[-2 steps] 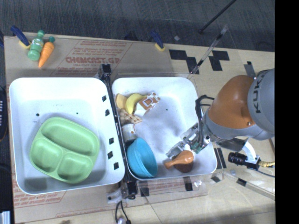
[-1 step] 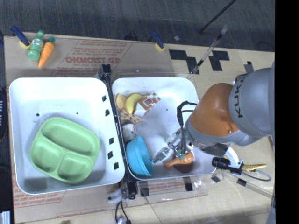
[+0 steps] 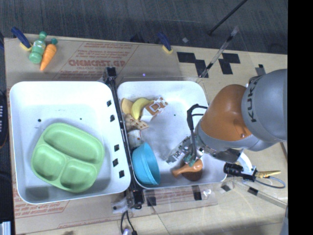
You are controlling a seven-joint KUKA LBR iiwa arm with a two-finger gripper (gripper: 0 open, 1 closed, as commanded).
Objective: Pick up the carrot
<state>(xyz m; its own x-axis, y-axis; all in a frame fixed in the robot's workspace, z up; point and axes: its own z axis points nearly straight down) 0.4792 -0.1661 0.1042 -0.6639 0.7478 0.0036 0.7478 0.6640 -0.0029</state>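
We read "KUKA" on the grey arm [image 3: 264, 106]; its pincer [image 3: 188, 155], grip unclear, hovers at five o'clock over the small orange plastic carrot [image 3: 188, 168].

The cardboard sheet [image 3: 93, 58] apparently reads "CHEMCAST GP"; the arm [image 3: 261, 106] bears "KUKA".

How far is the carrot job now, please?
Done: nothing; the carrot lies on the bench behind the left bin, beside a green bottle. In hand: the gripper is in the right bin, by an orange toy. Left: reach the carrot, grip it, lift it.
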